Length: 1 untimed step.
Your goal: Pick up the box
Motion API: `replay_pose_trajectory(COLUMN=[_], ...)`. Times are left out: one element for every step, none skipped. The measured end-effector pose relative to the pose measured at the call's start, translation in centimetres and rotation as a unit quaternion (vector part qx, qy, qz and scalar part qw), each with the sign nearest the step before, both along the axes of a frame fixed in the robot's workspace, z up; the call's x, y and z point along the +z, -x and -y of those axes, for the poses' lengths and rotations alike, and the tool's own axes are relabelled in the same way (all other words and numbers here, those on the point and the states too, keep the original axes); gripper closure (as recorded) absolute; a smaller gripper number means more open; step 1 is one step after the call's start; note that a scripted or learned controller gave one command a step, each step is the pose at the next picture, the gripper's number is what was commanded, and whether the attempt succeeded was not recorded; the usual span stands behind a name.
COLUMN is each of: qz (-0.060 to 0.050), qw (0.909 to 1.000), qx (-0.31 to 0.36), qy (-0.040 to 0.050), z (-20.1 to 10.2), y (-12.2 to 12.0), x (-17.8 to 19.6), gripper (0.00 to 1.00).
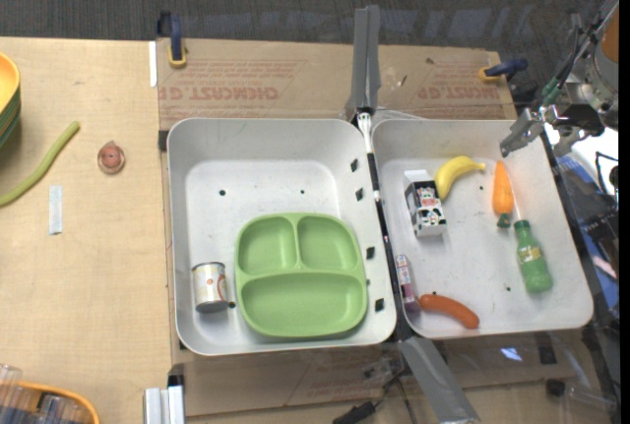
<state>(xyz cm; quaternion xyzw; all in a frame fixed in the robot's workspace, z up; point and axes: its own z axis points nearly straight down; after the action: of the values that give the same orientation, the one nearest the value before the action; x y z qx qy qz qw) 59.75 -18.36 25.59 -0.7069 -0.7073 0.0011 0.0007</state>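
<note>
The box (425, 207) is small and white with a dark printed picture. It lies flat in the left part of the right bin (571, 309), just below a yellow banana (458, 173). My gripper (520, 133) hangs over the bin's upper right corner, above the carrot (503, 190) and well to the right of the box. Nothing shows in its grasp. The arm (602, 68) comes in from the right edge.
The right bin also holds a green bottle (533, 258), a red sausage (450, 310) and a thin pink tube (403, 274) at its left wall. The left bin (187, 166) holds a green divided plate (300, 274) and a small can (210, 286).
</note>
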Motion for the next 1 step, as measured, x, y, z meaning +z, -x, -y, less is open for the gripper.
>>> replay_pose_trajectory(qz=[-0.001], qw=[0.9989], qx=[-0.046], qy=[-0.0001], z=[-2.37], y=[5.72], x=[-3.63], gripper=[0.00])
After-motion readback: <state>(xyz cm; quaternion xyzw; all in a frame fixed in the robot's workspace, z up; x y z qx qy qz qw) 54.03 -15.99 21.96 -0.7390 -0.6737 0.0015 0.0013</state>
